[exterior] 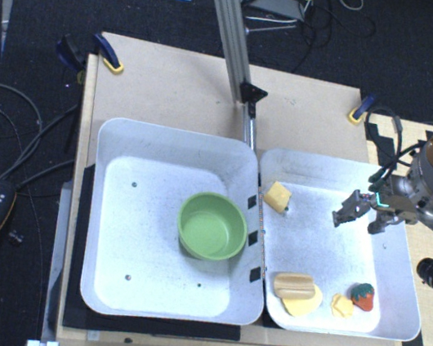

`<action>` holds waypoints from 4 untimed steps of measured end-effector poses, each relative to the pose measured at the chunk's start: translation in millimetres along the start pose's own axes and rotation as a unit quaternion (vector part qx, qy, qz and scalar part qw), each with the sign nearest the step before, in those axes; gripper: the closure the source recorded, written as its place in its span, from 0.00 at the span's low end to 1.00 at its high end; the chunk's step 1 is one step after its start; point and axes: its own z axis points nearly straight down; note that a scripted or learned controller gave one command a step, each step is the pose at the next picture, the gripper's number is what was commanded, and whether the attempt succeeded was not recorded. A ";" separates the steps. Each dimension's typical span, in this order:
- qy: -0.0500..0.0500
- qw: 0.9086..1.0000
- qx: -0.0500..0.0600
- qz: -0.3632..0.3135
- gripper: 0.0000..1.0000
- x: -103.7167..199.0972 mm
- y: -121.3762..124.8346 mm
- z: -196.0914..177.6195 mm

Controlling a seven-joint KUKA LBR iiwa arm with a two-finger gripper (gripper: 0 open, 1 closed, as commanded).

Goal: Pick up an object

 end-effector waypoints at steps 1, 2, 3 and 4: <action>0.000 1.000 0.000 0.000 0.00 0.0 0.0 0.1; 0.000 1.000 0.003 0.000 0.00 1.7 1.2 62.8; 0.000 1.000 0.003 0.000 0.00 4.2 -4.6 124.2; 0.000 1.000 0.003 0.000 0.00 11.4 -8.5 184.1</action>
